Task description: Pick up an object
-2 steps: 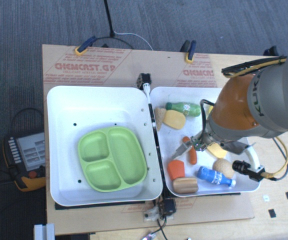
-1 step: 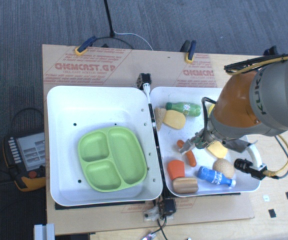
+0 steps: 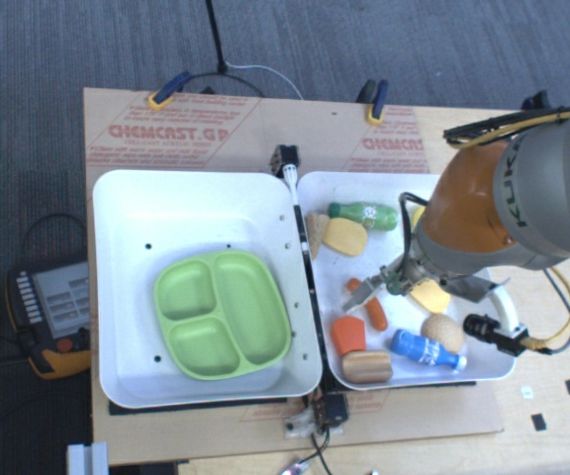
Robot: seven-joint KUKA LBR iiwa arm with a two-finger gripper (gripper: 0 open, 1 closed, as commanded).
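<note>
My gripper hangs low over the middle of the right bin, under the orange wrist band. Just below its tip lies a small orange carrot, and a tiny orange piece sits at its left. Nothing shows in its grasp. Around it lie a yellow rounded piece, a green bottle, a red-orange cup, a brown bread roll, a blue bottle, a tan egg-like item and a yellow wedge partly under the arm.
The left bin holds a green divided plate. The ridge between the bins runs just left of the gripper. Clamps and a cable sit along the far edge of the cardboard-topped bench.
</note>
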